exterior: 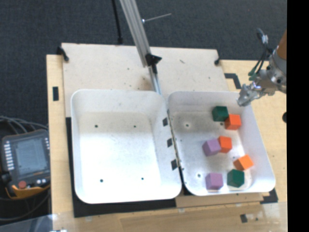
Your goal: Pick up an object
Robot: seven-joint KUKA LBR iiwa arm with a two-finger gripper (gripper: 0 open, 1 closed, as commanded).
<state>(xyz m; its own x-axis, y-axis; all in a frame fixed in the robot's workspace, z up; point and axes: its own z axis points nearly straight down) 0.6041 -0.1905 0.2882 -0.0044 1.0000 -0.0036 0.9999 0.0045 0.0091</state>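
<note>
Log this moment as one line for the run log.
hand: over right bin's far right corner, nothing seen held | nearest: green block, orange block | left bin: no blocks | pick: not done

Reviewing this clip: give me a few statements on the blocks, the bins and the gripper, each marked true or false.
1. All the blocks lie in the right bin. True.
2. There are three orange blocks. True.
3. The gripper holds a green block. False: it is at the bin's upper right rim, nothing seen between its fingers.
4. The two purple blocks touch each other. False: and lie apart.
</note>
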